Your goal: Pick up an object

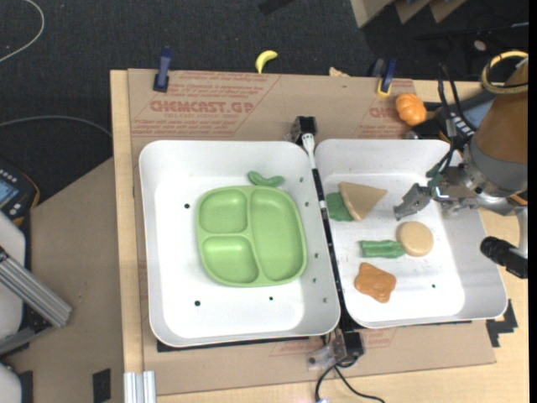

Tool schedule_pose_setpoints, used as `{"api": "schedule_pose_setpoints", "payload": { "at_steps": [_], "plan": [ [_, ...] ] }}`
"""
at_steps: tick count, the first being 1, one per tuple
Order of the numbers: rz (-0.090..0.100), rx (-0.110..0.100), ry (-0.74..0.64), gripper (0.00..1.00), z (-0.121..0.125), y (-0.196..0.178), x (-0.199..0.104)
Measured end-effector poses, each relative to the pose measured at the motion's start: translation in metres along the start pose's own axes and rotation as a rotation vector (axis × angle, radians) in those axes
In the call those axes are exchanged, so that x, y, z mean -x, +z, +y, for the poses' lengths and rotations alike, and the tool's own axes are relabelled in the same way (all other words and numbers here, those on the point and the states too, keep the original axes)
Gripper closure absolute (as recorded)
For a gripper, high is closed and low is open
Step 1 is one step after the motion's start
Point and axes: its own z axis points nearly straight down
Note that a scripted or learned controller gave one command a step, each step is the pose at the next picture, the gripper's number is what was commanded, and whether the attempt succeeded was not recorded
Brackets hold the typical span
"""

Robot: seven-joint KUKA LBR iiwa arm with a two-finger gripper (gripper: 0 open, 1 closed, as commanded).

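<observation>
In the right bin: I see the gripper (414,201) hanging over the upper right part of the right bin (478,296), just above the round tan piece.
Gripper: its dark fingers look slightly parted and I see nothing between them; it has hold of no object.
Arm: the arm (503,137) comes in from the right, its orange band over the bin's right rim.
Round tan piece (415,238): lies just below the gripper, touching the right end of the green stick.
Green stick (381,248): lies flat, pointing left to right, in the middle of the right bin.
Orange-brown lump (374,281): sits below the green stick, near the bin's front.
Tan wedge (362,199): lies in the upper left of the right bin, overlapping a small green block (337,208) on its left.
Left bin (168,309): I see a green divided plate (250,234) shaped like an apple, three compartments, lying flat in the middle.
Counter (210,99): a small orange fruit toy (410,108) rests beyond the right bin, and a small yellow banana toy (266,59) lies at the far edge.
</observation>
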Motion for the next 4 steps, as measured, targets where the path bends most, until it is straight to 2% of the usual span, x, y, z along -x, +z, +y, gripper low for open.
{"api": "schedule_pose_setpoints", "payload": {
  "at_steps": [1, 2, 3, 4],
  "plan": [
    [0.003, -0.007, 0.003, 0.00, -0.046, 0.106, 0.003],
    [-0.001, 0.002, 0.002, 1.00, -0.043, 0.092, 0.003],
    [-0.002, 0.005, 0.002, 1.00, -0.042, 0.082, 0.003],
    [0.003, 0.006, -0.011, 1.00, -0.062, -0.003, -0.107]
  ]
}}
